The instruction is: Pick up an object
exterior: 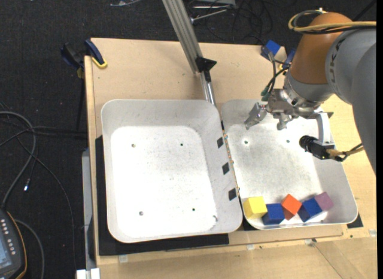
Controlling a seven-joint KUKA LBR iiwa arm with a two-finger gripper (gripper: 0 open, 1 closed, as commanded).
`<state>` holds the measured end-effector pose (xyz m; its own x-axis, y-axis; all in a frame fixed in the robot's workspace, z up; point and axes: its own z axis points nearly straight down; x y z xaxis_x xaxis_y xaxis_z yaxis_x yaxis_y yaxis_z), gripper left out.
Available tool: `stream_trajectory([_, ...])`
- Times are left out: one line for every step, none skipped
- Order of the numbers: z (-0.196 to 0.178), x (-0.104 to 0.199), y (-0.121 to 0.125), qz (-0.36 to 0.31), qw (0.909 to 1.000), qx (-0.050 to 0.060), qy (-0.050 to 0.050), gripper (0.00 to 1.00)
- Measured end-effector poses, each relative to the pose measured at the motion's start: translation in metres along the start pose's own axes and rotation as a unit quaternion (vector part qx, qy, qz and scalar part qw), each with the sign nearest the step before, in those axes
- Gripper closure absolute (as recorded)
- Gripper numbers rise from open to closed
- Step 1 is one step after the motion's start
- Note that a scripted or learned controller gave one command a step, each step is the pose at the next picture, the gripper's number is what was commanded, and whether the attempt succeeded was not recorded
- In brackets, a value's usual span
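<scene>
Nearest the viewer, five small blocks are lying bunched along the front wall of the right bin (pixel 344 179): a yellow block (pixel 255 206), a blue block (pixel 274 213), an orange block (pixel 291 205), a second blue block (pixel 310 209) and a purple block (pixel 324 200), several touching one another. The left bin (pixel 114 152) is sitting alongside on the counter (pixel 149 68). Farther back, the gripper (pixel 268 118) is hanging over the rear of the right bin, well apart from the blocks, its jaws spread and pinching nothing. Any block could serve as the object to pick up. The crowding is posing the main risk: jaws descending among touching blocks may be striking a neighbour or the bin wall and closing on nothing.
</scene>
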<state>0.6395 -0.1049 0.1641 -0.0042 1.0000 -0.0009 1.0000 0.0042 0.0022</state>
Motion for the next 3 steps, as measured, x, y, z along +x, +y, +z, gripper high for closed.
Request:
stream_trajectory([0.026, -0.002, -0.044, 0.003, 1.0000, 0.004, 0.001, 0.00])
stream_trajectory([0.070, 0.003, -0.099, 0.003, 1.0000, 0.002, 0.001, 0.00])
stream_trajectory([-0.036, 0.017, -0.091, 0.000, 1.0000, -0.004, 0.000, 0.00])
